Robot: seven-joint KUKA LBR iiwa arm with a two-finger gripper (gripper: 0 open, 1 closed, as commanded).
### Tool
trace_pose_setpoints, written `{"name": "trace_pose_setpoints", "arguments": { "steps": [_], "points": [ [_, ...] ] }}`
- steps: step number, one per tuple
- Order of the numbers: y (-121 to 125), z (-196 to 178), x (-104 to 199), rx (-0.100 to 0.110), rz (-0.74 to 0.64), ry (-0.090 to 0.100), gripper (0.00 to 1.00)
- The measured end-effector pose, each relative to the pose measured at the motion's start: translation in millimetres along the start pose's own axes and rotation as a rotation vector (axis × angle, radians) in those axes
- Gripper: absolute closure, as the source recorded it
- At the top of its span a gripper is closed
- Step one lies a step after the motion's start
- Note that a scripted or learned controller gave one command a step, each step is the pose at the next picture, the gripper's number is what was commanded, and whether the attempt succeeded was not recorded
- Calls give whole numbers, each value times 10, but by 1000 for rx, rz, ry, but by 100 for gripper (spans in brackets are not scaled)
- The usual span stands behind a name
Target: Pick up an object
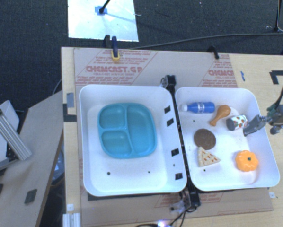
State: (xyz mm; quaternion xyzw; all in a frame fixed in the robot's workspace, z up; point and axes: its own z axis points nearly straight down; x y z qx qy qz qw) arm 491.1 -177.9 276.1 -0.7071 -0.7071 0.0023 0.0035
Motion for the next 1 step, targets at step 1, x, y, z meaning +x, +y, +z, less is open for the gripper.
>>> {"name": "trace_pose_setpoints", "arguments": {
  "steps": [1],
  "points": [
    [19, -52, 5, -10, -3, -3, 0]
  ]
}}
